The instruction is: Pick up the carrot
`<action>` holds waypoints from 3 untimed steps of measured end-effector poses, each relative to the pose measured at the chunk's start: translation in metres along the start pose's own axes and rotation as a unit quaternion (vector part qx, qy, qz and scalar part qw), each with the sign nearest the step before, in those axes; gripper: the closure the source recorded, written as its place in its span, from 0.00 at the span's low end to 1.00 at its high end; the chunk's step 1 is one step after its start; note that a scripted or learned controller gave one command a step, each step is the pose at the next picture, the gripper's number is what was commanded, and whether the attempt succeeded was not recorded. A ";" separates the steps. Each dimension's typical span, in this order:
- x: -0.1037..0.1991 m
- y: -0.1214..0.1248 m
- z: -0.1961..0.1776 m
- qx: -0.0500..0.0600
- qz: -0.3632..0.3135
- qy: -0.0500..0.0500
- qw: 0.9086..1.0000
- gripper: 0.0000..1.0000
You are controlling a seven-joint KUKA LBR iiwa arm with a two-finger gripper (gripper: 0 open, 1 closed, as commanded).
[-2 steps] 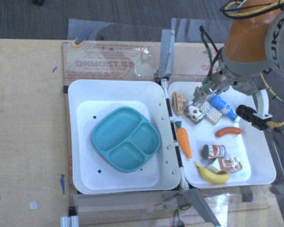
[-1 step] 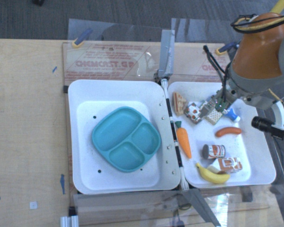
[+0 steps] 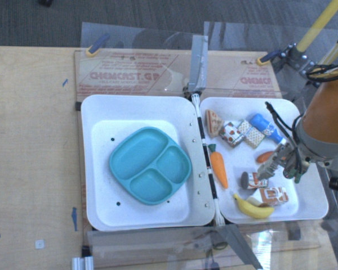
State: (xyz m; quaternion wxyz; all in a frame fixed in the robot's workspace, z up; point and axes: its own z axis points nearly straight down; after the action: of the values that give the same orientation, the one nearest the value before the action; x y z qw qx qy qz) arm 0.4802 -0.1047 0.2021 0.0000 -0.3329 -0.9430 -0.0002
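Note:
The carrot (image 3: pixel 217 169) is orange with a small green top. It lies along the left wall of the right bin (image 3: pixel 314 204), green end pointing away from me. My gripper (image 3: pixel 263 175) hangs low over the middle of that bin, about a hand's width to the right of the carrot. It is above a grey object (image 3: pixel 247 180) and a small carton (image 3: pixel 273 195). The carrot lies apart from the gripper, with nothing touching it.
The right bin also holds a banana (image 3: pixel 252 207), a waffle slice (image 3: pixel 213 121), two small cartons (image 3: pixel 231 133), a blue bottle (image 3: pixel 266 127) and an orange piece (image 3: pixel 264 157). A teal divided plate (image 3: pixel 150 165) sits in the left bin (image 3: pixel 96 151).

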 end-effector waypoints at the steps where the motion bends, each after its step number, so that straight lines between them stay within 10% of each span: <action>1: -0.004 -0.002 0.112 -0.002 -0.196 -0.003 0.981 0.00; 3: -0.101 -0.029 0.113 -0.003 -0.110 -0.006 0.994 0.00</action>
State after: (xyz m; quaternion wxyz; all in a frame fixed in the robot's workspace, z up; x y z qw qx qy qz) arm 0.5408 -0.1904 0.0894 -0.0069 -0.2271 -0.9738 -0.0012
